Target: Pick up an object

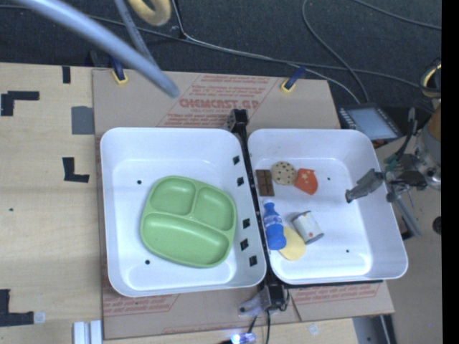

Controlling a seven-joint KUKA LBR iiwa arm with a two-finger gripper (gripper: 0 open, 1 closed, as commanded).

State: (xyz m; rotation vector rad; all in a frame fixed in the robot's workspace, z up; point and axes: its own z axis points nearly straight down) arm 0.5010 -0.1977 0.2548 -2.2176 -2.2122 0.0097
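The right bin (337, 267) holds several small items. A brown chocolate bar (265, 182) lies near the divider, with a round cookie (284, 171) and an orange-red piece (307, 181) beside it. Closer to the front lie a blue bottle (272, 225), a yellow flat piece (292, 244) and a small white can (308, 226). My gripper (364, 185) hangs over the right bin's right side, apart from every item and about a hand's width right of the can. Nothing shows in its grasp.
The left bin (118, 156) bears a green divided plate (189, 221). A black divider clip strip (247, 192) runs between the bins. Cables and a grey box (369, 122) lie behind the right bin. A grey pole (93, 31) crosses the upper left.
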